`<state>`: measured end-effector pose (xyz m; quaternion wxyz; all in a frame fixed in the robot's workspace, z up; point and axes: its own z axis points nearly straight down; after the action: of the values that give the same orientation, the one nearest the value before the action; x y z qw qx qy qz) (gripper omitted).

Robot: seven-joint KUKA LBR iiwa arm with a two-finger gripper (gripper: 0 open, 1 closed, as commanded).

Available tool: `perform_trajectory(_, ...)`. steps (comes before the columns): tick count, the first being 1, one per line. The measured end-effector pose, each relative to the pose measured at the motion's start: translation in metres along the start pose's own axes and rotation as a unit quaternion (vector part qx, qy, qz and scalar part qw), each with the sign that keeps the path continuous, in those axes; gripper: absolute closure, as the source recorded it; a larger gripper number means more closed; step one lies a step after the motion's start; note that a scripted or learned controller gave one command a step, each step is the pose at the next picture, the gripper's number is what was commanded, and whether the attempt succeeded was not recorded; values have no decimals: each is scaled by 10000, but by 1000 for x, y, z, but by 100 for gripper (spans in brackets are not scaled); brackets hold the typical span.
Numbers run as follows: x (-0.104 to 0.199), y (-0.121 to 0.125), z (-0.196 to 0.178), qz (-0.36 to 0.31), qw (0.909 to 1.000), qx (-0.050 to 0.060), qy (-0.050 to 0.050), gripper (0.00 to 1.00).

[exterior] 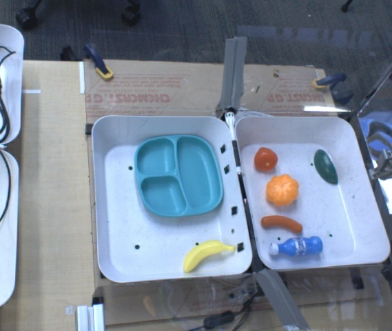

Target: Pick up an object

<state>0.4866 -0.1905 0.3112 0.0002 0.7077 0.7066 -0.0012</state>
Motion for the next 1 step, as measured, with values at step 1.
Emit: perform_trajectory(1,67,-9,56,-17,10000,14,7,100)
